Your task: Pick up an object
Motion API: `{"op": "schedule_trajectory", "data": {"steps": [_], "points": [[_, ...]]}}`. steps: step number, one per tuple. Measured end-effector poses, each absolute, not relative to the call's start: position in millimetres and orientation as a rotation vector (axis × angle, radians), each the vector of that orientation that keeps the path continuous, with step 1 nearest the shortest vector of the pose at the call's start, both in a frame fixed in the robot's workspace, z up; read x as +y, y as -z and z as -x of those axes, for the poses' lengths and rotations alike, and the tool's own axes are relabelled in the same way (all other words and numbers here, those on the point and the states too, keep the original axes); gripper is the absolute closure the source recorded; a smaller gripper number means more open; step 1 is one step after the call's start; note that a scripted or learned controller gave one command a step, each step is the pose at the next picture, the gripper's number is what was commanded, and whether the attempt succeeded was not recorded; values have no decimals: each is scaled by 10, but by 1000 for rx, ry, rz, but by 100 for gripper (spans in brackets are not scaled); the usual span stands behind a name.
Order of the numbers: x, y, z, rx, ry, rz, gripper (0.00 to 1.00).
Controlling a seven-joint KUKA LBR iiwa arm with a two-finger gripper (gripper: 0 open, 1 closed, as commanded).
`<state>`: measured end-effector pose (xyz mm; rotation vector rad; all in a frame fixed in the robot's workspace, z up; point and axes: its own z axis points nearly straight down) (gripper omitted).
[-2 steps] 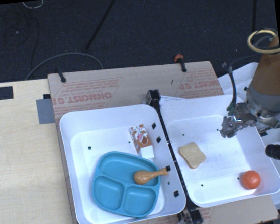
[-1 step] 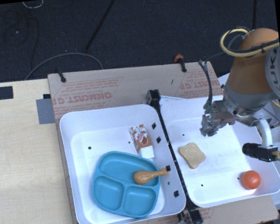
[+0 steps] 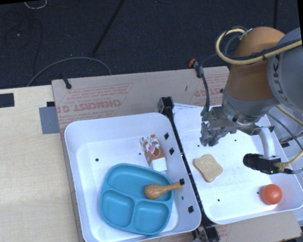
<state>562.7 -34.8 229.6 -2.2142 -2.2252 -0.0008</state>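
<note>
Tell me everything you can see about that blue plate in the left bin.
The blue plate is a rounded, divided tray with three compartments, one large at the top and two smaller below, and looks like smooth plastic. It lies flat on the floor of the left bin, toward the near right part, turned at an angle to the bin's walls. A tan drumstick-shaped toy rests across its right rim, the bulb end inside the large compartment. A small printed packet lies just beyond its upper edge.

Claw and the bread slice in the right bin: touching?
Apart. The camera view shows the claw up and left of the bread slice, with a strip of bare white bin floor between them.
</note>
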Motion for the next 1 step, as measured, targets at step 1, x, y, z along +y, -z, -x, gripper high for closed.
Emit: {"op": "schedule_trajectory", "data": {"steps": [1], "points": [[149,-2337,-5811,-2225,0,2215,100]]}}
